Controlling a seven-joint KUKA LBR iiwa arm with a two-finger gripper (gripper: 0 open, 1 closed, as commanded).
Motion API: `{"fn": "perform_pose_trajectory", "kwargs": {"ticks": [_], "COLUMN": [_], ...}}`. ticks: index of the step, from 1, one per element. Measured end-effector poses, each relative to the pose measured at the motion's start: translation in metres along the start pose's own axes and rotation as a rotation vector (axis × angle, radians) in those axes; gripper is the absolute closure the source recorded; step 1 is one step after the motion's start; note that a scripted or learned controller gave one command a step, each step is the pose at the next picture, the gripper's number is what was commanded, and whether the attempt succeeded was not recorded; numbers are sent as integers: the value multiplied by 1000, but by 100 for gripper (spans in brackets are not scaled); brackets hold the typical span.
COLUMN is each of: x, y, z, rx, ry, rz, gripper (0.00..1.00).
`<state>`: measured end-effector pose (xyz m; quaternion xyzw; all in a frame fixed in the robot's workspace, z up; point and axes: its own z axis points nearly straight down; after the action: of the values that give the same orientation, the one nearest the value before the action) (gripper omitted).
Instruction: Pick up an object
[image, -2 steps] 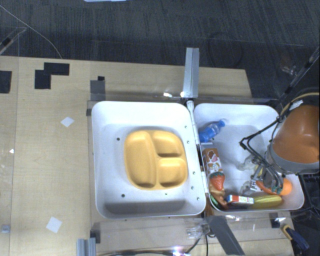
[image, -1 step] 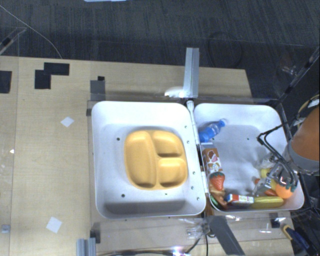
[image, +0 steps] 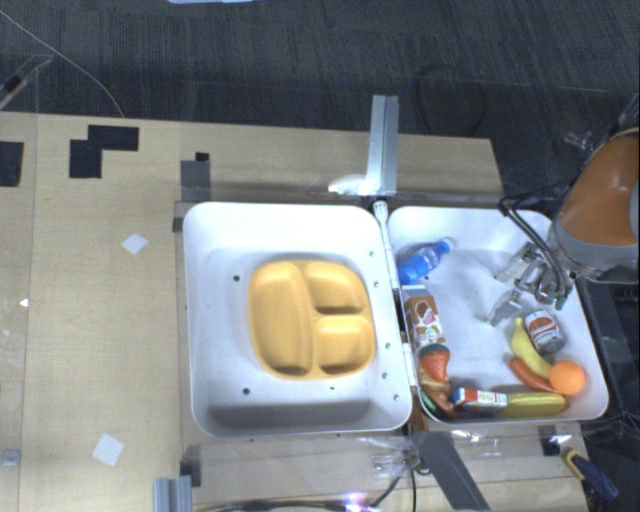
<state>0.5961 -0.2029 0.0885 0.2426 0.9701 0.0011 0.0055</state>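
My gripper (image: 503, 292) hangs over the middle of the right bin (image: 470, 240), its fingers spread open with nothing between them. Just right of and below it lie a small can (image: 543, 330) and a yellow banana (image: 521, 345). A blue bottle (image: 424, 260) lies at the bin's left side, above a brown packet (image: 424, 320). Along the front wall are a red and orange toy fruit (image: 433, 362), a small lying bottle (image: 480, 398), a long yellow piece (image: 532, 404), an orange carrot (image: 530, 374) and an orange ball (image: 567, 377).
The left bin (image: 215, 300) holds a yellow divided tray (image: 308, 317). A metal post (image: 384, 145) stands behind the wall between the bins. The arm's orange band (image: 605, 200) looms over the right bin's far right corner.
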Motion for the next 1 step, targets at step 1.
{"fn": "perform_pose_trajectory", "kwargs": {"ticks": [1], "x": [-4], "y": [2], "z": [-15], "rx": [-2], "ry": [-14], "rz": [-6], "gripper": [100]}}
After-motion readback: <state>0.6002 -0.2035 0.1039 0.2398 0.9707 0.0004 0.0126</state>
